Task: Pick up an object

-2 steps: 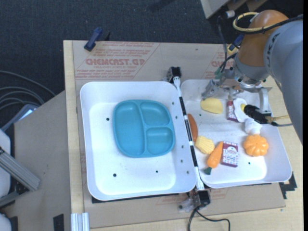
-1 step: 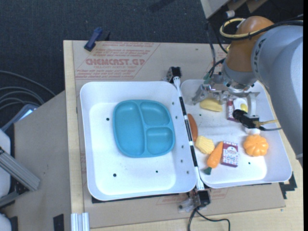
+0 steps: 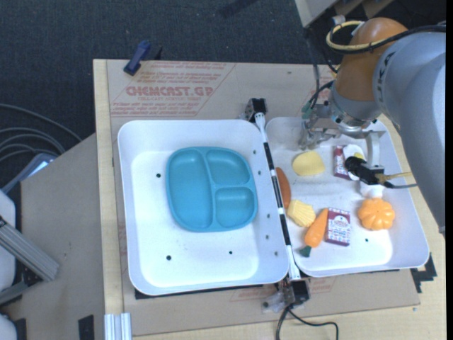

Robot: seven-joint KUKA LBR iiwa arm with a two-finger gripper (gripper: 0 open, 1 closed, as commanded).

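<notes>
From my remote station I saw the grey metal two-finger gripper [image 3: 309,139] low in the right shallow white plastic bin [image 3: 407,250], its tips just above the pale yellow rounded toy lemon [image 3: 308,163]; I could not tell whether the jaws were open or closed. The moulded turquoise compartment plate [image 3: 211,188] lay in the left white bin [image 3: 141,211].

A robotics lab is suggested by a plywood bench [image 3: 113,190], loose cables [image 3: 28,147] and dark carpet [image 3: 71,20].
</notes>
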